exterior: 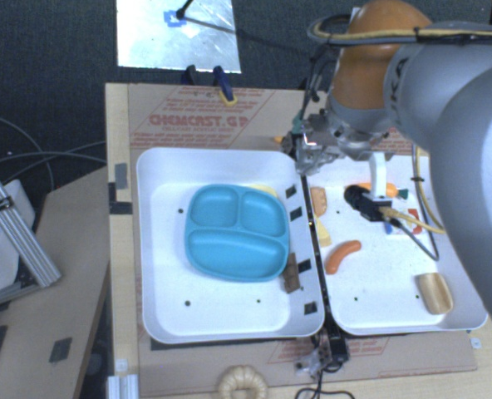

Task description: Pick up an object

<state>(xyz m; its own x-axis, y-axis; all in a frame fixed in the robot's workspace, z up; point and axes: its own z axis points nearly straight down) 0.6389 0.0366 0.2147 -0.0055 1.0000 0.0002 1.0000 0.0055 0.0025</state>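
My gripper (306, 155) hangs over the far end of the divider between the two white bins, at the back left corner of the right bin (396, 318). Just in front of it lies a small tan piece (318, 199). An orange sausage (342, 256) lies near the middle of the right bin and a tan bread-like piece (435, 293) rests at its front right. A small orange, white and green item (385, 188) lies under the arm, partly hidden. Nothing shows between the gripper's tips.
The left bin (159, 306) holds a blue divided plate (236, 231), a yellow thing (265, 189) peeking out behind it, and a small brown piece (292, 277) by the divider. A beige ring (244, 381) lies on the bench in front of the bins.
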